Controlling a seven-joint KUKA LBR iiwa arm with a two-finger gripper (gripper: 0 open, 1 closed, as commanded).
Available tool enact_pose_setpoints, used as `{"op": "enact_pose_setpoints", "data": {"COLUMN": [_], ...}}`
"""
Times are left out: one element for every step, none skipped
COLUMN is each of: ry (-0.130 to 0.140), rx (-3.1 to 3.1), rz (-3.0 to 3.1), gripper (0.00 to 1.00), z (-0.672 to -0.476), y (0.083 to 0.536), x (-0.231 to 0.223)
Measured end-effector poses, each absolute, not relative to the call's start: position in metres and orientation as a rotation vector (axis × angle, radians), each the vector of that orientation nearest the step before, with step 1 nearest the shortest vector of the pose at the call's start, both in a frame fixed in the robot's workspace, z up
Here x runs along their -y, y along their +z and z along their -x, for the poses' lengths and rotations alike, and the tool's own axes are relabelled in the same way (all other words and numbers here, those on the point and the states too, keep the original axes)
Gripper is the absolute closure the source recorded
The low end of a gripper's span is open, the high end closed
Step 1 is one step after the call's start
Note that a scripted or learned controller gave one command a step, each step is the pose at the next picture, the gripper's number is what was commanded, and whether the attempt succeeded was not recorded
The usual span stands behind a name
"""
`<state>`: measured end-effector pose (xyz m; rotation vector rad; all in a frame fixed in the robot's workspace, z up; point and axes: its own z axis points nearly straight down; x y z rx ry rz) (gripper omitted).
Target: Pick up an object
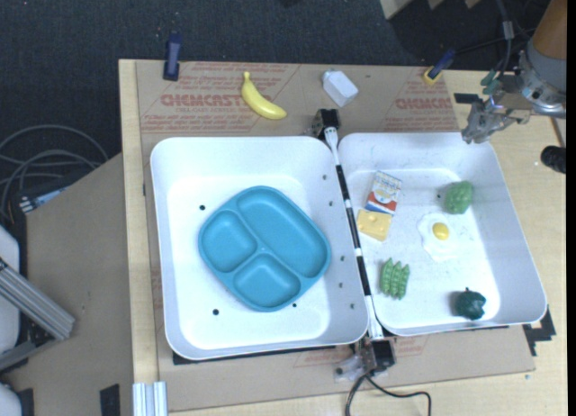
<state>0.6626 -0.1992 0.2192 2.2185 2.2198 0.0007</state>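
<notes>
While the gripper is hovering over the right bin's far rim, grip state indiscernible, the left bin is holding a blue tray; the right is holding a fried egg and cheese wedge.

Fixed overhead view (slanted) of bins

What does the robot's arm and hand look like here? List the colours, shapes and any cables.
At the view's upper right corner, the arm's wrist is a rounded grey housing with an orange-brown band above it. From it hangs the small grey metal hand, a slim body ending in thin pale fingers. Dark cables run down beside the wrist. The picture is too blurred to read any markings.
</notes>
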Motion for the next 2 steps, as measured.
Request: {"op": "enact_pose_setpoints", "data": {"ry": [0.000, 0.002], "rx": [-2.218, -2.219], "rz": [-2.218, -2.216], "gripper": [1.00, 1.00], "z": [-0.667, -0.667], "y": [0.212, 0.234], "x": [0.223, 0.224]}}
